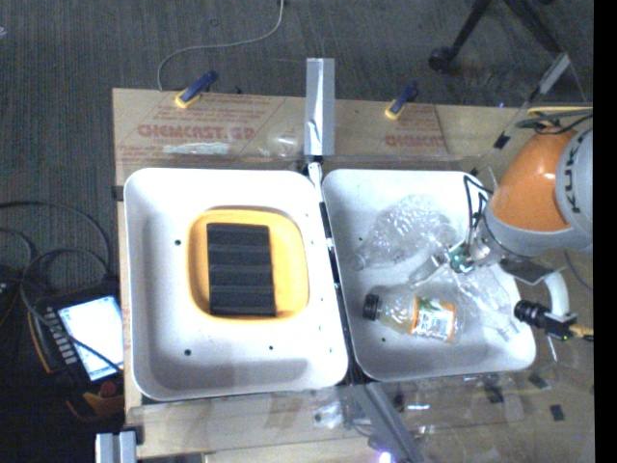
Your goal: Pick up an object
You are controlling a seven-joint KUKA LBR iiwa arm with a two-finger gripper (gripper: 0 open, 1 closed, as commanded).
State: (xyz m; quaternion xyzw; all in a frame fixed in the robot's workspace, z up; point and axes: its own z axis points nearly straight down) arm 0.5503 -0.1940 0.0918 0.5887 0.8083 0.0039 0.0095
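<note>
Clear plastic bottle (413,315) lies on its side near the front of the right bin (386,186), light, round and slippery; gripping across its labelled middle looks safest. Whether the jaws (463,258) are apart I cannot tell

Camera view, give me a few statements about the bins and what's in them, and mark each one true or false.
1. The bottle lies on its side in the right bin. True.
2. The yellow tray sits in the right bin. False: it is in the left bin.
3. The bottle's cap is white. False: it is dark.
4. Crumpled clear plastic lies in the right bin. True.
5. The arm hangs over the left bin. False: it is over the right bin.
</note>
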